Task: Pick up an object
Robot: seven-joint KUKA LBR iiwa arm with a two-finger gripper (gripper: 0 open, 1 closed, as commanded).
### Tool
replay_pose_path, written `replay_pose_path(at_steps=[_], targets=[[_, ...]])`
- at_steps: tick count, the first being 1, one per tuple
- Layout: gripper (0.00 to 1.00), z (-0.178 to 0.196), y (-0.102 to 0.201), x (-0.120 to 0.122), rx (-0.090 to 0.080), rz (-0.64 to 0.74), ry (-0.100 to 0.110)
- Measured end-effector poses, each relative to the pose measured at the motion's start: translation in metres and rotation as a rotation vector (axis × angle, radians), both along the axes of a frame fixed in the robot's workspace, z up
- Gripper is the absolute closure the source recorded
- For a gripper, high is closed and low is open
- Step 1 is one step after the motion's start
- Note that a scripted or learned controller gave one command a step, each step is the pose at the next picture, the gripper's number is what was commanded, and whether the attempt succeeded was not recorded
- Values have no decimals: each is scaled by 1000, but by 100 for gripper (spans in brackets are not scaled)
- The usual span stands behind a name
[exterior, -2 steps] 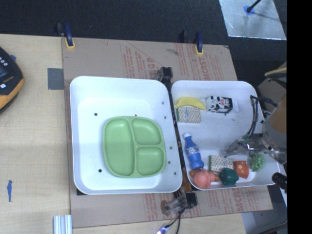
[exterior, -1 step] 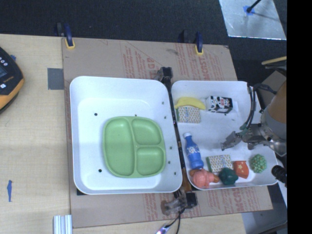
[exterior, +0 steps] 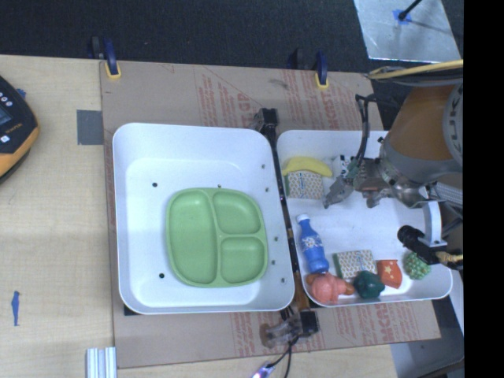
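My gripper [exterior: 354, 197] hangs over the upper middle of the right bin [exterior: 346, 227], its two fingers spread open with nothing between them. Just left of it lie a yellow banana [exterior: 307, 165] and a pale patterned cup [exterior: 305, 184]. Lower down, a blue bottle [exterior: 313, 247] lies along the bin's left side. Along the front edge sit a pink toy [exterior: 329, 288], a patterned square pad [exterior: 354, 259], a dark green piece [exterior: 368, 283], a red piece [exterior: 390, 272] and a bumpy green piece [exterior: 416, 267].
The left bin [exterior: 142, 179] holds a green divided plate [exterior: 216, 236]. The arm's grey body with its orange band [exterior: 421, 128] covers the right bin's far right corner. A yellow and black device [exterior: 12, 128] lies at the bench's left edge.
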State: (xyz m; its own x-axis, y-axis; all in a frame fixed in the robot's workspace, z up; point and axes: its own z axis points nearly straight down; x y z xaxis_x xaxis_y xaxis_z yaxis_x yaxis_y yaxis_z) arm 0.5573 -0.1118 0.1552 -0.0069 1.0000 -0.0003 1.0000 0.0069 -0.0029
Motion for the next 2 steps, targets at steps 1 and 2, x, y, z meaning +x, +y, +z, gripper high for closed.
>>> replay_pose_path(at_steps=[1,2], targets=[[0,-59,2,80,0,-3,-6],[0,-61,10,94,-5,-14,27]])
